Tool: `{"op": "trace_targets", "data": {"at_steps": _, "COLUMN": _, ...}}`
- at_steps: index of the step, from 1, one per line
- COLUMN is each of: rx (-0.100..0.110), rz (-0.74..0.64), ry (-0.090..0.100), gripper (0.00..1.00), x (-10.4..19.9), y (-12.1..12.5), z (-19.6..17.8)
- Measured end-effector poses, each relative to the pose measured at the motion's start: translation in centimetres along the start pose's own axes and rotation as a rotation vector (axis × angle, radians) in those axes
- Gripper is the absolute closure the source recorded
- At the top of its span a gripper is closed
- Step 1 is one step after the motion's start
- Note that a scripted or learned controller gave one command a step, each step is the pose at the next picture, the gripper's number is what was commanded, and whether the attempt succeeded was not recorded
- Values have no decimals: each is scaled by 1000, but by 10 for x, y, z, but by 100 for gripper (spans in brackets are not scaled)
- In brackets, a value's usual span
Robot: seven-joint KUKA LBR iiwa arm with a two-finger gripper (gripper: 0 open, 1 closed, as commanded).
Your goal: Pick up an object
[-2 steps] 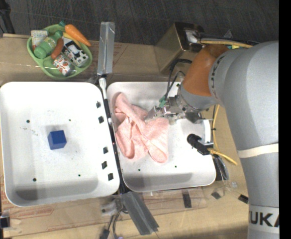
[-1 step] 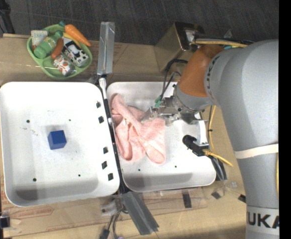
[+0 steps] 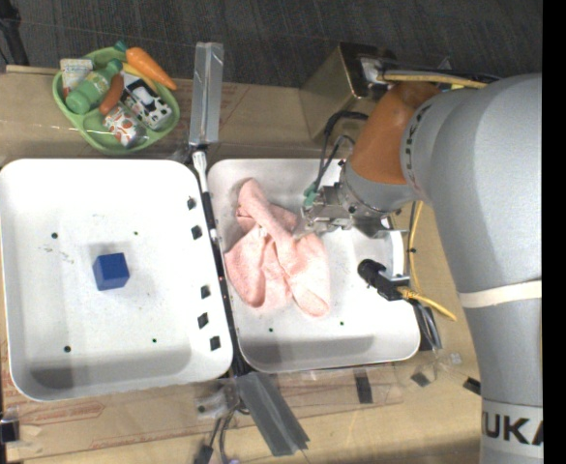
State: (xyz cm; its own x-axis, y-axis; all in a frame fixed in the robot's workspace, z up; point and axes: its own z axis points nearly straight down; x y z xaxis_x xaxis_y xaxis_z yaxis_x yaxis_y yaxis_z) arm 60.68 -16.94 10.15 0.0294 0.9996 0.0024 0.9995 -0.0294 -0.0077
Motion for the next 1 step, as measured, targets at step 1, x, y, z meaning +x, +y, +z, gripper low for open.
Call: {"op": "trace_targets", "data": {"at_steps": 1, "rx": -7, "rz": -211, "ry": -4, "gripper": 100, "x": 30, "y": 7, "z": -117}}
